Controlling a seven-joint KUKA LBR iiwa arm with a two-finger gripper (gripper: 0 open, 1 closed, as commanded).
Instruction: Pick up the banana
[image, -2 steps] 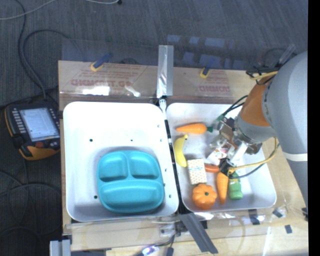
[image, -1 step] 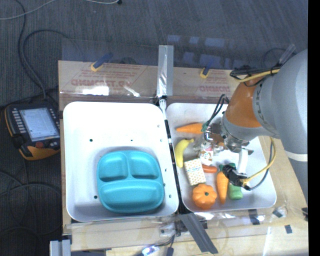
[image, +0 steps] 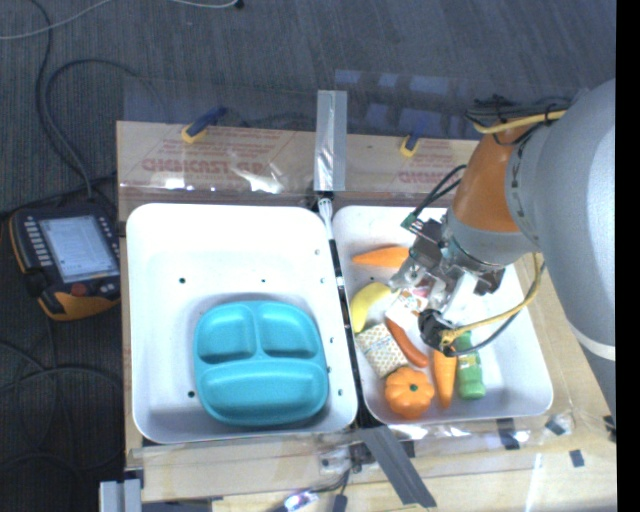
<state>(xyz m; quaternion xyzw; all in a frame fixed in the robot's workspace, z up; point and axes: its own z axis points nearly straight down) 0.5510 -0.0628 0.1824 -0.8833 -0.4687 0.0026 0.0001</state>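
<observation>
The yellow banana (image: 367, 304) lies in the right bin (image: 530, 372), close to the bin's left wall and just below an orange carrot-like piece (image: 381, 257). My gripper (image: 421, 296) hangs low over the middle of that bin, just right of the banana, amid the heap of toy food. Nothing visibly lifts with it. The wrist and its cables hide what lies directly beneath.
Below the banana lie a speckled white piece (image: 378, 346), a red-orange pepper (image: 405, 344), a small pumpkin (image: 410, 392), a carrot (image: 444, 376) and a green block (image: 470, 377). A blue divided plate (image: 262, 362) sits in the left bin (image: 160, 260). A pendant (image: 66, 253) rests left of the bench.
</observation>
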